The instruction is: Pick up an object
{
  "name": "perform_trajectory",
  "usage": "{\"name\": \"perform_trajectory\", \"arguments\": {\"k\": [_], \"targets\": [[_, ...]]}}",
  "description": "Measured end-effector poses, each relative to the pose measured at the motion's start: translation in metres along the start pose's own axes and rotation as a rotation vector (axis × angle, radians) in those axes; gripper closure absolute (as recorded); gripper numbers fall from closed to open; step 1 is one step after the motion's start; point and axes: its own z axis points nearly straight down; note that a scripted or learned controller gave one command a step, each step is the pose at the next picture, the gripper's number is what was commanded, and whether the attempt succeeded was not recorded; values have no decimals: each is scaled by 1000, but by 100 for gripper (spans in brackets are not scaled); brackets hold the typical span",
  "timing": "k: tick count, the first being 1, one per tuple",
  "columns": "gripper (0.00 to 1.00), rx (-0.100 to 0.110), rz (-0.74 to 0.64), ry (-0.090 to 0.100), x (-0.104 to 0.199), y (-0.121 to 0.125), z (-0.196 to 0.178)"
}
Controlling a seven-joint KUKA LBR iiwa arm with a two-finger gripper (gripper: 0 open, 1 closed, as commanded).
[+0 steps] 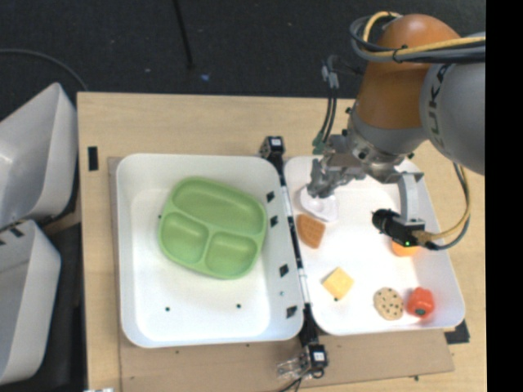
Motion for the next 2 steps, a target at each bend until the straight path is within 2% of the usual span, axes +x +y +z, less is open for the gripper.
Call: {"name": "perform_trajectory", "arguments": {"k": [1,2], "targets": [[100,1,2,-1,35,-23,6],[100,0,0,0,89,-40,16]]}}
